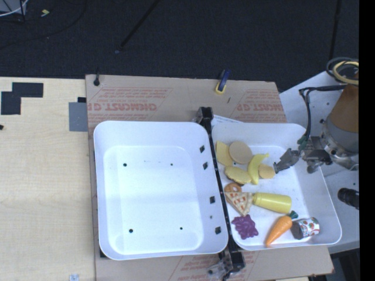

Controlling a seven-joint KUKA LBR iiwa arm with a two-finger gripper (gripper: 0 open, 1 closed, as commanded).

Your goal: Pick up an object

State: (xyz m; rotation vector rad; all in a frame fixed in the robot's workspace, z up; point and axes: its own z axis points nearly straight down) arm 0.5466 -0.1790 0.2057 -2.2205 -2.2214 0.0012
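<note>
Gripper [285, 160] of mine hangs low over the right bin [316, 183], just right of the toy food pile; whether it is open or closed I cannot tell from this angle. Nearest lies the banana [256, 167], immediately to its left in the view, its long axis running roughly up and down the frame; the yellow bottle [272, 202] lies below, crosswise.

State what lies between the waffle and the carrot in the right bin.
In the camera view, the yellow bottle lies between the waffle and the carrot, with bare bin floor below it.
</note>
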